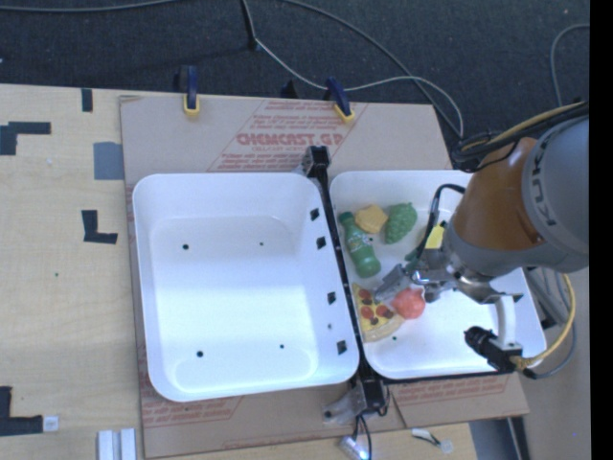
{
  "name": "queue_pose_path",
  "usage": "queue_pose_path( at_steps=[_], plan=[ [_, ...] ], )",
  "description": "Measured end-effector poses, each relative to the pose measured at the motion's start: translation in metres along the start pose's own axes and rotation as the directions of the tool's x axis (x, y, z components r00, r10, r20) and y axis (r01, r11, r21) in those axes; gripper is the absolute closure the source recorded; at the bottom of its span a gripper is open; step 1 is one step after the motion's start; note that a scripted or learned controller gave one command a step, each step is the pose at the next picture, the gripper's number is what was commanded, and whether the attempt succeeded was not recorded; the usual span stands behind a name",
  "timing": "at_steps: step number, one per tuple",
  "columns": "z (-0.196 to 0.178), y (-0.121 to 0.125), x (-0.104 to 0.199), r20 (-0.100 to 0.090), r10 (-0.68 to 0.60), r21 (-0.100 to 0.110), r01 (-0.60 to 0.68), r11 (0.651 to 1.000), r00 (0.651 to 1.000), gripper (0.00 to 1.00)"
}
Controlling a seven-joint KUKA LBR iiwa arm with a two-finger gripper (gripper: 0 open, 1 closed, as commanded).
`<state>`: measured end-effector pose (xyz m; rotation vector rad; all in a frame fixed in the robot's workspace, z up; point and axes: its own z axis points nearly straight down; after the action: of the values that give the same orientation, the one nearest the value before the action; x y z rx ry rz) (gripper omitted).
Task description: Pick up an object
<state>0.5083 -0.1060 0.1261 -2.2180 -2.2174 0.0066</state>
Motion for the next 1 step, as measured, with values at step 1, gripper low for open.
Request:
queue_pose_path(
  at_steps=[1],
  plan=[
    [0.0248,0.0012,-0.0201,0.001,0.000,-0.004,0.000,1.000,1.000,0.00]
  ],
)
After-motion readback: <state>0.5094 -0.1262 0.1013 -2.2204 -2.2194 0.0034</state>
